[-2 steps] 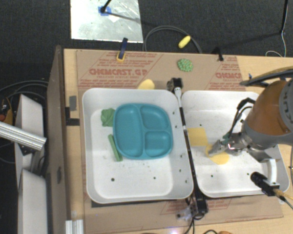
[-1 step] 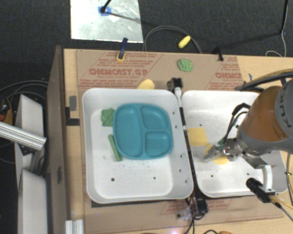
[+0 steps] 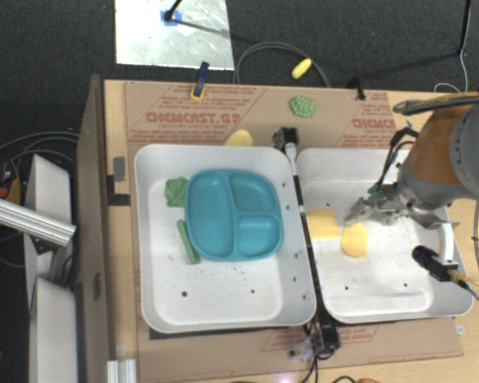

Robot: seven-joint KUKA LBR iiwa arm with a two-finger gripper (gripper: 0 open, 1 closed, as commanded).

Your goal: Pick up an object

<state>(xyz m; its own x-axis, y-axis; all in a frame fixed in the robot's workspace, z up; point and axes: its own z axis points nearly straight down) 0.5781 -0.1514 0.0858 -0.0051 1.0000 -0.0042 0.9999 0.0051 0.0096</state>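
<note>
In the right bin (image 3: pixel 383 302) a pale yellow block (image 3: pixel 322 224) lies by the left wall. A rounder, deeper yellow piece (image 3: pixel 354 242) sits just to its right, touching or nearly touching it. My gripper (image 3: pixel 366 211) hangs low over the right bin, just above and to the right of both yellow pieces. I see nothing held in it. The grey arm with its orange band (image 3: pixel 431 146) reaches in from the right.
The left bin (image 3: pixel 223 302) holds a teal divided plate (image 3: pixel 232 215), a green leafy piece (image 3: pixel 176 191) at its upper left and a green stick (image 3: pixel 188 242) along its left side. Behind the bins lie a yellow item (image 3: pixel 239 139) and a green round item (image 3: pixel 302 106).
</note>
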